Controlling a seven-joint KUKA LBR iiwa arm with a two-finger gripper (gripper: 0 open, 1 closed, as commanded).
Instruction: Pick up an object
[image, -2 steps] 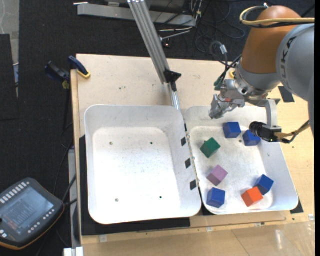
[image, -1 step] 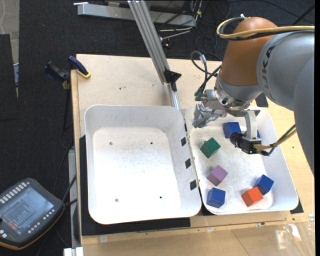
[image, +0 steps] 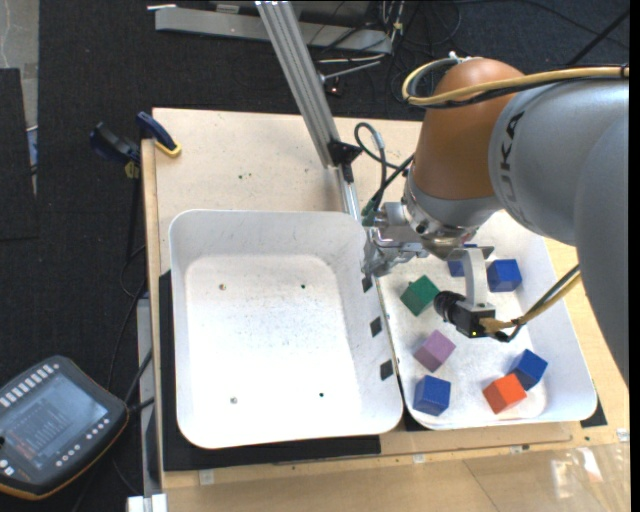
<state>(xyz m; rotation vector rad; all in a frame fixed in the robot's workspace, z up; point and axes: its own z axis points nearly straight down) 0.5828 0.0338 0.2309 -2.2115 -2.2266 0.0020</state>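
The right bin (image: 568, 398) holds several small blocks. A green block (image: 420, 295) lies near its left wall, with a purple block (image: 435, 350) and a blue block (image: 432, 393) below it. An orange block (image: 504, 392) and another blue block (image: 530, 367) sit at the lower right. A third blue block (image: 504, 275) lies at the upper right, partly behind the wrist. My gripper (image: 378, 260) hangs over the upper left corner of the right bin, just up and left of the green block. Nothing shows in its grasp.
The left bin (image: 260, 330) lies beside the right one, and black tags (image: 381, 326) mark the rim between them. A slanted aluminium pole (image: 305, 80) rises behind the bins. A blue and yellow clamp (image: 150, 135) sits at the bench's far left corner. A pendant (image: 50, 425) lies at lower left.
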